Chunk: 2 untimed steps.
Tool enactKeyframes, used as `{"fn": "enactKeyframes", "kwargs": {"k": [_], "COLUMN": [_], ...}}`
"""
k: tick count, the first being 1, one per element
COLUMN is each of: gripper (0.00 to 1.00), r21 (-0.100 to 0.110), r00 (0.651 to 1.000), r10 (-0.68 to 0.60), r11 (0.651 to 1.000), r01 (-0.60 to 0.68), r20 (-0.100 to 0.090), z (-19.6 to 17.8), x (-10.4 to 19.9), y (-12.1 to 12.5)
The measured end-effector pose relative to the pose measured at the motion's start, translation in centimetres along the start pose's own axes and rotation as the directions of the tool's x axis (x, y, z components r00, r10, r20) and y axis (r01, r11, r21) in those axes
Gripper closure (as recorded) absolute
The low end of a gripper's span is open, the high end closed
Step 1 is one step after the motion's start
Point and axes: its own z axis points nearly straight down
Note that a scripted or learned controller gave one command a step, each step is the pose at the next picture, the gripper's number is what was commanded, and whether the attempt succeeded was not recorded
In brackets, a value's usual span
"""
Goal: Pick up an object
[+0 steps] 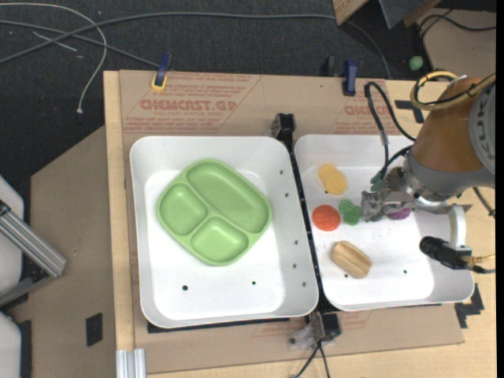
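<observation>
In the right bin (409, 286) lie a yellow-orange piece (333, 179), a red round piece (326, 218), a green leafy piece (350, 211) and a tan bread-like piece (351, 259). My gripper (376, 204) hangs low over the bin's middle, just right of the green piece. A purple thing (399, 211) peeks out from under the wrist, mostly hidden. The fingers are covered by the wrist body.
The left bin (157, 290) holds a green sectioned plate (213, 210). Black clamps sit between the bins at the back (283, 124) and the front (327, 327). Cables run over the arm at the right.
</observation>
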Motion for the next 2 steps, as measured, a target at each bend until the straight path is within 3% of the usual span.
{"fn": "enactKeyframes", "kwargs": {"k": [1,2], "gripper": [0.0,1.0], "r21": [0.001,-0.005], "r00": [1.0,1.0], "r10": [0.0,0.001], "r11": [1.0,1.0], "r01": [0.0,0.0], "r20": [0.0,0.001], "z": [4.7,3.3], "x": [0.1,0.0], "y": [-0.1,0.1]}}
